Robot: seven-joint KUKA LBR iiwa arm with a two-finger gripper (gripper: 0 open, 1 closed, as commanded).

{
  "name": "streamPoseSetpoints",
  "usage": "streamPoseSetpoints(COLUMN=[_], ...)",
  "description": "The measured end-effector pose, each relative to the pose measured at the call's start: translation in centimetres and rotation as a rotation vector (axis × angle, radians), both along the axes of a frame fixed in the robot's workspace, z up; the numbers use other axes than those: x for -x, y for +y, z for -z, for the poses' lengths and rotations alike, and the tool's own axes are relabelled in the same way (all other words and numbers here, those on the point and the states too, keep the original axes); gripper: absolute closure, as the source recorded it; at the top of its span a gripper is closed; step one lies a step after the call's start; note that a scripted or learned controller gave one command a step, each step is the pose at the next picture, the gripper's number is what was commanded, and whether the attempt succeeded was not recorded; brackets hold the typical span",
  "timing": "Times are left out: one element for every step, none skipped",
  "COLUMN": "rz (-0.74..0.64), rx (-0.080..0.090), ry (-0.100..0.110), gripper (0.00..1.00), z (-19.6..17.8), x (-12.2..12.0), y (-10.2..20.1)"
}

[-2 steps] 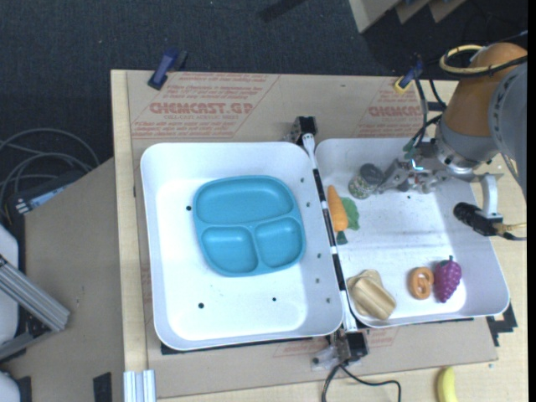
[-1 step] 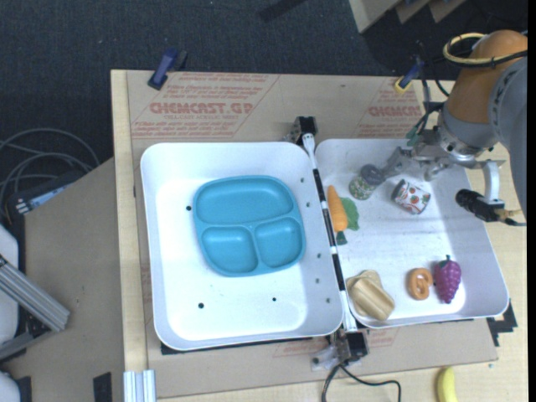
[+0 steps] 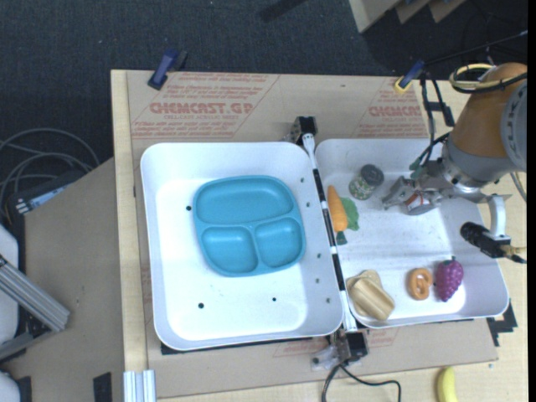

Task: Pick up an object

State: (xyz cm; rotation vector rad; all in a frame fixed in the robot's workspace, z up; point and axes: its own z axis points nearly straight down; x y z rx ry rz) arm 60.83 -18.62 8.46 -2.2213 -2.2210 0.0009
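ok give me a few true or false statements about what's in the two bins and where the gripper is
1. The blue divided plate lies in the left bin. True.
2. The purple grapes sit in the left bin beside the plate. False: they lie in the right bin, next to the small orange item.
3. The gripper hangs over the right bin. True.
4. The carrot lies near the right bin's left wall. True.
5. The gripper holds the bread piece. False: the bread lies at the bin's near left corner, well apart from the gripper.
6. The grey-green round item lies on the plate. False: it sits in the right bin, just left of the gripper.
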Motion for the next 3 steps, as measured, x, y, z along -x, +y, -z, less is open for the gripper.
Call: streamPoseSetpoints(rz=[0.000,-0.001,-0.002], rx=[0.001,0.000,-0.001], ry=[-0.003,-0.002,-0.004], gripper=[1.00,1.00,1.00], z=[-1.1,-8.9,-15.1], x=[-0.1,4.0,-1.6], y=[0.0,2.7,11.0])
